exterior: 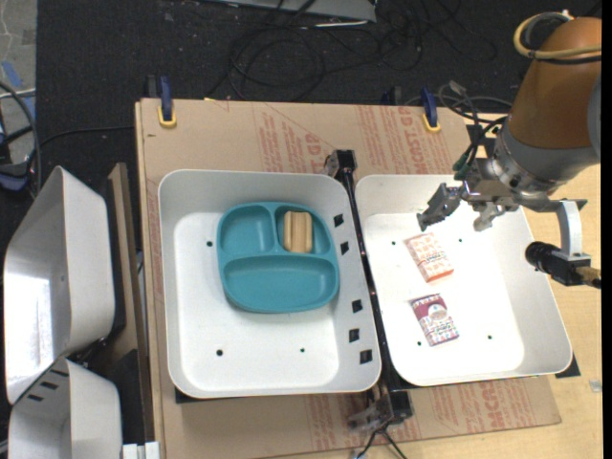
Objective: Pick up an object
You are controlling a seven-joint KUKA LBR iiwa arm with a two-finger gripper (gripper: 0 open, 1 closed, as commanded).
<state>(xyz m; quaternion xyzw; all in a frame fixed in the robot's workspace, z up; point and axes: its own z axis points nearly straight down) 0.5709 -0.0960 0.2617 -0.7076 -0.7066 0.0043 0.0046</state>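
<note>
Two small flat packets lie in the right bin (pixel 535 342). One is orange and white (pixel 429 256), near the bin's middle. The other is maroon (pixel 435 319), closer to the front. My gripper (pixel 460 212) hovers over the back of this bin, just above and to the right of the orange packet. It is open, its two fingers spread wide with nothing between them. The grey and orange arm reaches in from the upper right.
The left bin (pixel 191 352) holds a teal divided plate (pixel 277 275) with a tan wooden block (pixel 298 230) in its upper right compartment. A black divider strip (pixel 361 285) runs between the bins. Both bins rest on a cardboard sheet (pixel 287 132).
</note>
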